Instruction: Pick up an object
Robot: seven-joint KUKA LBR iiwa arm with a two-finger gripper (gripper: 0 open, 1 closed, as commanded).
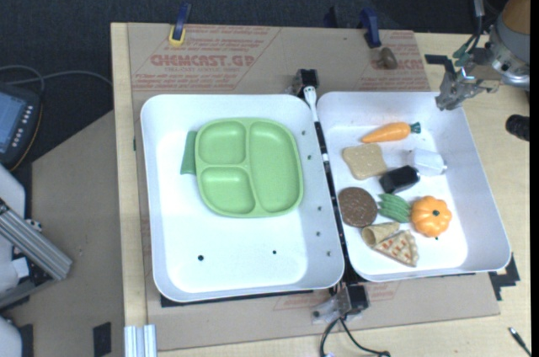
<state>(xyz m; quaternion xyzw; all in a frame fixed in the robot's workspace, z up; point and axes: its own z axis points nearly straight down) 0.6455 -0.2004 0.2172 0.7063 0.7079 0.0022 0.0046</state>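
divided plate (249, 167) in the left bin (168, 204), right bin (480, 195) just beside it holding a carrot (389, 132) at the back, bread slice (364, 161) and cookie (357, 206) before it, pumpkin (431, 216) right of the cookie, pizza slice (396, 244) nearest the front

- We see the arm (515, 27) at the right edge as a rounded, pale grey-white body, with a tan, orange-tinged curve above it in the top corner.
- We make out a darker grey ring beneath that rounded body.
- A thin dark cable (477, 2) runs down alongside it.
- The gripper (452, 90) is a small metallic grey assembly with greenish-teal details near its top.
- We cannot read any markings or screws.
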